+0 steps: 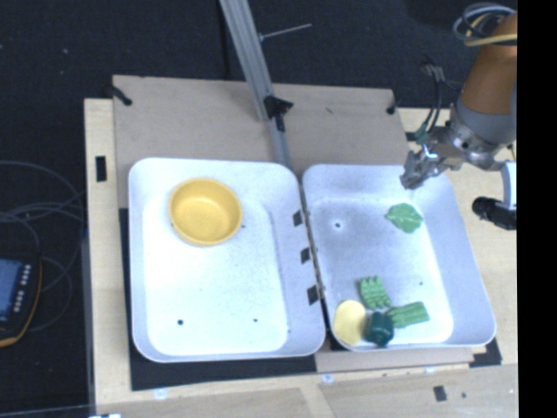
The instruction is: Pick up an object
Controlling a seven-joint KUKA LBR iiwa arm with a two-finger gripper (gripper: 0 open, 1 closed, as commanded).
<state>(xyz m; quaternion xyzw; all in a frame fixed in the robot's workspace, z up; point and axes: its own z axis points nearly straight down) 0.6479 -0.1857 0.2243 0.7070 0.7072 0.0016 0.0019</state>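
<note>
The arm (487, 85) is reaching in from the right, and the gripper (416, 174) is hanging over the far right part of the right bin (335, 185). The state of its jaws cannot be told from this view, and nothing is showing between them.

Just below the jaws, toward the near side, a pale green leaf-shaped piece (405, 217) is lying flat on the bin floor, apart from the gripper.

Well nearer than the jaws, in the bin's near corner, a green ridged block (375, 293), a green bar (410, 313), a dark teal piece (379, 329) and a pale yellow disc (349, 320) are sitting clustered together.

Far left of the jaws, a yellow bowl (205, 211) is resting upright in the left bin (218, 320).
</note>
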